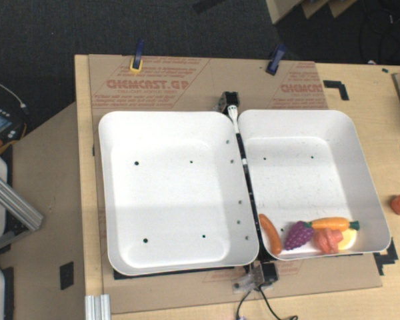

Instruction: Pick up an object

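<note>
Plastic toy fruit, smooth, rounded.

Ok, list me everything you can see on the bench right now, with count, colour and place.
bins: 2, white, side by side on the board; left, right
sausage: 1, orange-brown, right bin, near edge by the divider
grapes: 1 bunch, purple, right bin, beside the sausage
carrot: 1, orange with green tip, right bin, near edge
pink toy: 1, pink-red, below the carrot
yellow toy: 1, pale yellow, right of the pink toy
clamps: 2, blue, board's far edge
</note>
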Robot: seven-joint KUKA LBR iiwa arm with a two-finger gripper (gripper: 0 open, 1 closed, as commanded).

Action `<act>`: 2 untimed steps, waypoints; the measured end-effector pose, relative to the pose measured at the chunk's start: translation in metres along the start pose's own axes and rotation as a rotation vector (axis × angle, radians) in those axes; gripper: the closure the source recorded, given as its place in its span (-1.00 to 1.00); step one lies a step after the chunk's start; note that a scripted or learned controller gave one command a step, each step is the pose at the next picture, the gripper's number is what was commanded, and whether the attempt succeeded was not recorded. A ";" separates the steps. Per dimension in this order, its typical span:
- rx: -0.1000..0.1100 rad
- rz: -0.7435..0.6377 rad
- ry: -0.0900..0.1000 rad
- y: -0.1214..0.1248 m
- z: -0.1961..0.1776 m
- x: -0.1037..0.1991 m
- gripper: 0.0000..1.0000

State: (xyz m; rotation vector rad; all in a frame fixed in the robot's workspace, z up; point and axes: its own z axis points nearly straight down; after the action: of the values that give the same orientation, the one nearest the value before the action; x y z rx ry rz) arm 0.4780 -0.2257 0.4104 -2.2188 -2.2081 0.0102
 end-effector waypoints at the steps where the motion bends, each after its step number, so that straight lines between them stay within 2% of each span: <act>1: -0.030 -0.011 -0.008 0.000 -0.126 0.049 -1.00; 2: 0.003 -0.002 0.002 0.000 0.091 0.022 -1.00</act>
State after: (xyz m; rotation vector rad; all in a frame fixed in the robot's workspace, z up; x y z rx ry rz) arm 0.4774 -0.2039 0.3199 -2.2135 -2.2080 0.0118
